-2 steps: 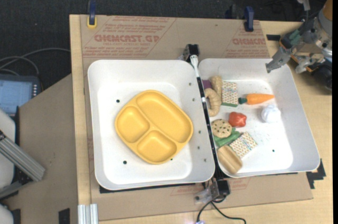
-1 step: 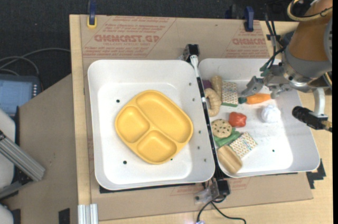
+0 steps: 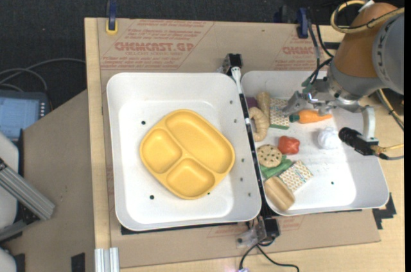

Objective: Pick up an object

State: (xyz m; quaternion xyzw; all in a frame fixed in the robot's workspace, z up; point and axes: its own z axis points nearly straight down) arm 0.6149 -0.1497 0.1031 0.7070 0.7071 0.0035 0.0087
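My gripper (image 3: 307, 104) hangs low over the back of the right bin (image 3: 359, 190), reaching in from the right. Directly below it lies an orange toy carrot (image 3: 313, 116) with a green top, touching or almost touching the gripper. In front of the carrot are a red tomato (image 3: 289, 145) and a pale whitish object (image 3: 326, 138). Along the bin's left wall sit a tan bread piece (image 3: 259, 123), a chocolate-chip cookie (image 3: 268, 154), a green piece (image 3: 275, 170), a patterned cracker (image 3: 296, 176) and a tan wedge (image 3: 280, 194).
The left bin (image 3: 128, 104) holds a yellow divided plate (image 3: 186, 153). A checkered card (image 3: 280, 115) lies beside the bread. The arm's grey body and orange band (image 3: 363, 40) loom over the right bin's back right corner, with a black fitting (image 3: 355, 140) and cable near its right side.
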